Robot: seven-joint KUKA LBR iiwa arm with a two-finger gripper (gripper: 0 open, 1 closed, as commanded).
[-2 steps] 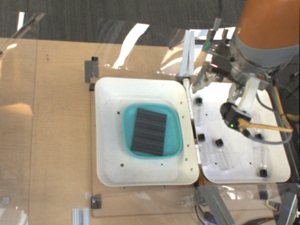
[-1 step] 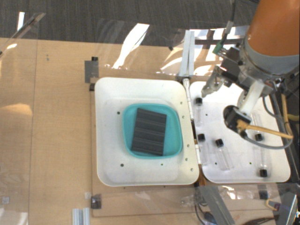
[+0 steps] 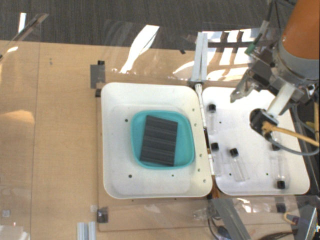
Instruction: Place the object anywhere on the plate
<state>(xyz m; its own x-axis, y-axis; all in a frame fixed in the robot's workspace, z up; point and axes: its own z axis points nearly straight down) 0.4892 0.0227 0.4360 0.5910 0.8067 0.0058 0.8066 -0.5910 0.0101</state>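
Orange-banded arm (image 3: 302, 29) holds its end effector (image 3: 240, 91) right of the teal plate (image 3: 186, 134); open or closed, I cannot tell. Dark ribbed block (image 3: 159, 140) lies on that plate, well left of the end effector, long axis near-to-far.

The plate (image 3: 137, 139) is plain teal. The block (image 3: 159, 140) is dark grey, ribbed in parallel bands. The left bin (image 3: 115, 134) and right bin (image 3: 250, 176) are white. The bench (image 3: 50, 134) is pale wood. The arm (image 3: 300, 29) is grey and orange. The vials (image 3: 233, 152) are clear with black caps.
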